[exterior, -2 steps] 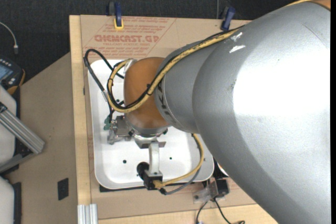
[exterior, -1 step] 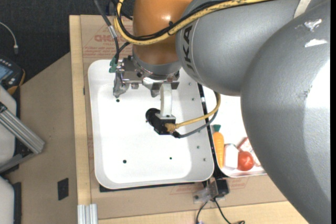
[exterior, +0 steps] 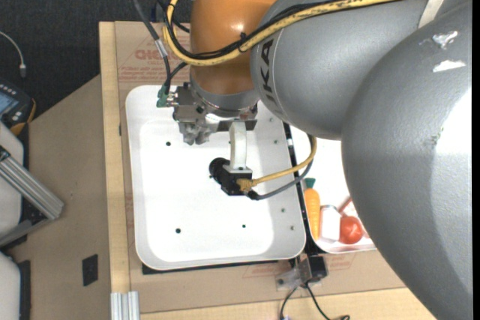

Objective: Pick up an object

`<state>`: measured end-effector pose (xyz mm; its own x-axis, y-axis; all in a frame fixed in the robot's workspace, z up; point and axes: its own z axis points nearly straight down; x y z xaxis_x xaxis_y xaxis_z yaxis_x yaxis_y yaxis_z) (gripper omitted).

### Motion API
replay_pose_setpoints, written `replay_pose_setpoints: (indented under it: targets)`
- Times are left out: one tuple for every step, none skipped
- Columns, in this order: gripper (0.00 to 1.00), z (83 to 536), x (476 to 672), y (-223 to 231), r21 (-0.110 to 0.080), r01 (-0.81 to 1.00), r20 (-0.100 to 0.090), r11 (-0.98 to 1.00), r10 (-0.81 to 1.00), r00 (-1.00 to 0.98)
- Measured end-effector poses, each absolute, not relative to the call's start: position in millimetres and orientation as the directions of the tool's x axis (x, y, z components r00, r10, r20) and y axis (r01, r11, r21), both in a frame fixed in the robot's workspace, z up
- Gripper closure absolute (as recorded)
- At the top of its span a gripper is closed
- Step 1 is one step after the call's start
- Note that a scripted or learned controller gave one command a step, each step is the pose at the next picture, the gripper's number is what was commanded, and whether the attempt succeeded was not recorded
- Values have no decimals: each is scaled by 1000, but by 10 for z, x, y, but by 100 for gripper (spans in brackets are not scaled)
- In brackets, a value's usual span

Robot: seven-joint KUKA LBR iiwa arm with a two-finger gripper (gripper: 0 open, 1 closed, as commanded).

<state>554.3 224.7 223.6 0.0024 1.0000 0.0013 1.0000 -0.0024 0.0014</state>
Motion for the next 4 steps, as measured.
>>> replay_pose_setpoints:
  targets:
    - [100, 3256, 5665, 2245, 12, 1000, 5, 1, 1000, -1]
    - [100, 3338, 4983, 2251, -5, 1000, 1, 3, 1000, -3]
    - [100, 3566, 4785, 2248, 2, 1000, 2, 2, 1000, -2]
    - [100, 2455, 4774, 2240, -11, 1000, -5, -1, 1000, 1]
